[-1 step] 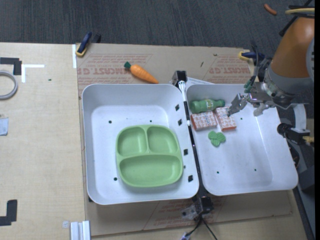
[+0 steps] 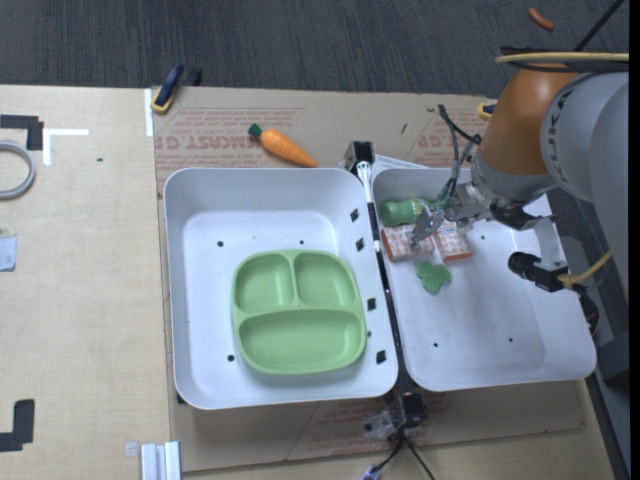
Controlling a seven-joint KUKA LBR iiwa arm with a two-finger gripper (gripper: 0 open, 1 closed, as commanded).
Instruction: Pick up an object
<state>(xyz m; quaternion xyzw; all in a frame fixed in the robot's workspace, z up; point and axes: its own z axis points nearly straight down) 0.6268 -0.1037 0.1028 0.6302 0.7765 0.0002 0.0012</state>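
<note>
We find the gripper [image 2: 432, 220] low in the right bin [image 2: 500, 338], at about eleven o'clock of that bin, directly over a tight cluster of objects. The cluster comprises a green bottle-like item [image 2: 400, 211], a red-and-white packet [image 2: 405, 244] just beside it at six o'clock, and a small green piece [image 2: 434, 277] further toward six o'clock. We cannot tell whether the fingers are spread or closed — the metal tips merge with the packet beneath them, and nothing is plainly seen between them.

In our judgement the step in hand is the descent onto one item. To do it well, the fingers should straddle a single object, not the seam between bottle and packet, and close only once fully down; the bin wall at twelve o'clock leaves little room.

The left bin [image 2: 200, 268] holds a green divided plate [image 2: 298, 311]; a toy carrot [image 2: 283, 145] lies outside, at twelve o'clock of that bin. The wrist hides part of the right bin's far corner — its contents are unknown
</note>
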